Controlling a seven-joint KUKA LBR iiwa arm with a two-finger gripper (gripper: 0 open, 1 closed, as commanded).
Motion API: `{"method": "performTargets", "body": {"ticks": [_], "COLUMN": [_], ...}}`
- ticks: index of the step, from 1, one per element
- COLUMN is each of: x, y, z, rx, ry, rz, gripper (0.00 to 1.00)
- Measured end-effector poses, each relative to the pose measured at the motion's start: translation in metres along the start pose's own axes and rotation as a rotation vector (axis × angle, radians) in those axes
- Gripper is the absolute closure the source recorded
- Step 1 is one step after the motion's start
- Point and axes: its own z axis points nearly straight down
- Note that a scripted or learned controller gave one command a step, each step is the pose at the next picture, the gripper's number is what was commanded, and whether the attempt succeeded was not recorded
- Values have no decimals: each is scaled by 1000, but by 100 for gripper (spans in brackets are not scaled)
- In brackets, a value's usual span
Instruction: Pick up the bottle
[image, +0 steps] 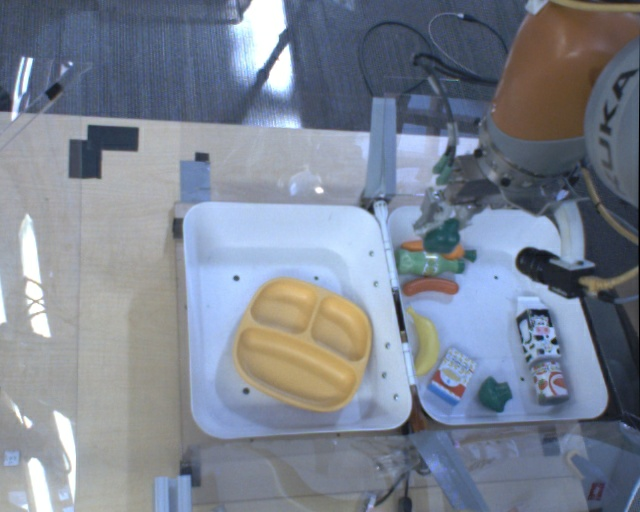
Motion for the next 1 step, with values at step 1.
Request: {"method": "performTargets", "body": {"ticks": [1], "x": [57], "y": [-51], "z": [23], "rx": [5], "ry": [0], "rz": [330], "gripper": [100]}}
